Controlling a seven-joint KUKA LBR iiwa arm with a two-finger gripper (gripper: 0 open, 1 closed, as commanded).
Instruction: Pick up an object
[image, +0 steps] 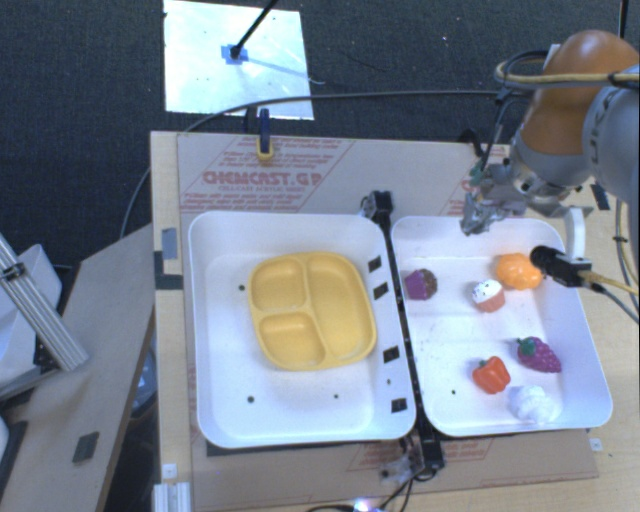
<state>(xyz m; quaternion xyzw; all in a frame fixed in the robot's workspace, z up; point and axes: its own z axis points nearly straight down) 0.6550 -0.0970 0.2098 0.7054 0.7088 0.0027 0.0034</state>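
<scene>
Whether our gripper (478, 222) has its jaws spread or pressed together we cannot tell; it hangs over the right bin's (450, 420) far edge. We count six toys in that bin: purple cupcake (420, 284), white-topped cupcake (487, 295), orange fruit (517, 271), red pepper (491, 375), purple berry (538, 354), white lump (532, 403). One yellow divided plate (310, 308) fills the left bin (215, 300). Bare floor lies between the toys.

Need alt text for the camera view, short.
A grey robot arm's end effector hovers over the top edge of the right white bin, which holds six small toy foods. The left white bin holds a yellow divided plate.
</scene>
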